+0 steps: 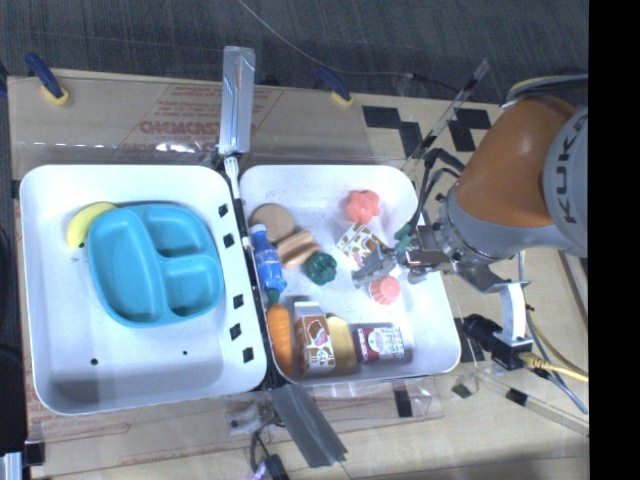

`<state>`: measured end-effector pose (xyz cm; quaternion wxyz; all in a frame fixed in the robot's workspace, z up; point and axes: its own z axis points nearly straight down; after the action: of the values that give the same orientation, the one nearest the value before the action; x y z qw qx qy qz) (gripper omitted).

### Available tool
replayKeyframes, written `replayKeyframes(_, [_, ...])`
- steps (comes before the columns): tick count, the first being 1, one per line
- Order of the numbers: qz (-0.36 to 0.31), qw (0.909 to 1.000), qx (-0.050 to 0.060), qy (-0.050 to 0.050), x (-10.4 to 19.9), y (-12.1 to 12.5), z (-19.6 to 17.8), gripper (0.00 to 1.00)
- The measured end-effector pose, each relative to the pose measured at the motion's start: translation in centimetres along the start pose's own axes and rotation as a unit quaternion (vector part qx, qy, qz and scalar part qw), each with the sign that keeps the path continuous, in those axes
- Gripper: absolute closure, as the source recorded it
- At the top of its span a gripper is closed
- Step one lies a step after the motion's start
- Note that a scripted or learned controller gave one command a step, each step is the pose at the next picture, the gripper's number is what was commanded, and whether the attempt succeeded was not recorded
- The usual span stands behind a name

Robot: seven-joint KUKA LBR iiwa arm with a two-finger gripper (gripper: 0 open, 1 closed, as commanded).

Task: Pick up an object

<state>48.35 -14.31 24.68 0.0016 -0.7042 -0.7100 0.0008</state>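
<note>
Camera view, contents by bin, as seen over my worktop (120, 98).

Left bin (50, 298):
- blue tray (155, 263) with three compartments, lying flat toward the far side of the bin;
- banana (85, 220), tucked against the tray's far left corner, partly under its rim.

Right bin (440, 338):
- blue bottle (267, 260) lying along the left wall;
- brown disc (268, 217) just beyond it, touching a tan block (296, 247);
- dark green lump (321, 267) beside the block;
- pink toy (363, 206) toward the far side, apart from the rest;
- small printed packet (355, 240) just this side of the pink toy;
- round pink fruit (384, 290), near the bin's middle right;
- carrot (280, 340) at the near left corner, against the wall;
- carton (314, 340) beside the carrot, then a yellow piece (341, 340) and a dark red packet (380, 343), in a row along the near wall.

My hand (383, 260) is low in the right bin, between the printed packet and the pink fruit, close to both. Whether it is released or clenched I cannot tell; nothing is plainly seen in its grasp. My arm (520, 178) comes in over the bin's right wall.
</note>
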Motion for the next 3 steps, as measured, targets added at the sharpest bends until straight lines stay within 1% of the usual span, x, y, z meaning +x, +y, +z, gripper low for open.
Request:
replayKeyframes(1, [0.051,0.9987,0.003,0.0,-4.3,-0.9,9.6,0.0])
replayKeyframes(2, [-0.094,0.9956,0.0,0.0,2.3,4.1,15.5,0.0])
replayKeyframes(3, [-0.129,0.9915,-0.01,-0.007,3.5,-0.2,15.0,0.0])
